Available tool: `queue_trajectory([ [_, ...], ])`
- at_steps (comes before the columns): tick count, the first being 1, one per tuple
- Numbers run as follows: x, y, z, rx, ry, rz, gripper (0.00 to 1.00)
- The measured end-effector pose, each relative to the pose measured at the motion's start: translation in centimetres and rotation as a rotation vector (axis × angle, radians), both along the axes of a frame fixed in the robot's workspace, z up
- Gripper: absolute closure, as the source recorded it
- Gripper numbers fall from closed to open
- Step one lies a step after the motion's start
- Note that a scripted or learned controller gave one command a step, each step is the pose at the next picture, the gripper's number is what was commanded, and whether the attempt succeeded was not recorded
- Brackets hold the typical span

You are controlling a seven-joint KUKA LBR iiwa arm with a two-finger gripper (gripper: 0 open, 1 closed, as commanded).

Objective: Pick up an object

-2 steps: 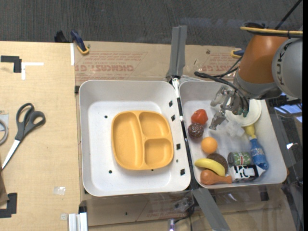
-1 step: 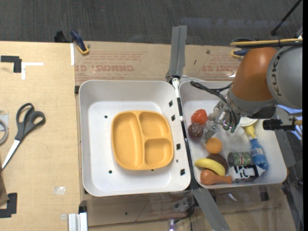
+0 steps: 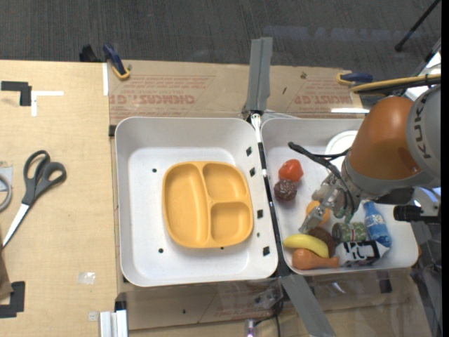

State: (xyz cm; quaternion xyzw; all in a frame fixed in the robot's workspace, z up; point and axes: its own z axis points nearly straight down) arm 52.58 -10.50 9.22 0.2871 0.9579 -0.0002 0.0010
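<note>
My gripper (image 3: pixel 313 220) hangs low in the right bin (image 3: pixel 302 133), reaching in from the right below the orange wrist band. Its tip sits over a small orange piece (image 3: pixel 313 208) and just above a yellow banana (image 3: pixel 306 242). A brown object (image 3: pixel 324 234) lies beside the banana, and an orange carrot-like piece (image 3: pixel 311 259) lies below it. To the upper left of the gripper are a red tomato-like object (image 3: pixel 290 169) and a dark round fruit (image 3: pixel 285 190). A blue packet (image 3: pixel 376 225) and a black-and-white item (image 3: pixel 358 251) lie to the right.
The left bin (image 3: pixel 133 209) holds a yellow divided plate (image 3: pixel 208 203). Scissors (image 3: pixel 31 184) lie on the wooden bench at far left. A white round object (image 3: pixel 342 143) sits at the right bin's back, partly behind the arm.
</note>
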Motion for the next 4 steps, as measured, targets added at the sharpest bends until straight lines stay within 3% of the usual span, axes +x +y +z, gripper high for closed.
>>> queue_trajectory([
  [1,0.1,0.0,0.9,-0.001,-0.002,0.003,1.00],
  [2,-1.3,6.4,10.0,0.001,0.001,-0.088,1.00],
  [3,3.2,11.4,19.7,-0.001,0.001,-0.240,1.00],
  [4,6.0,15.4,19.3,-0.001,0.001,-0.397,1.00],
])
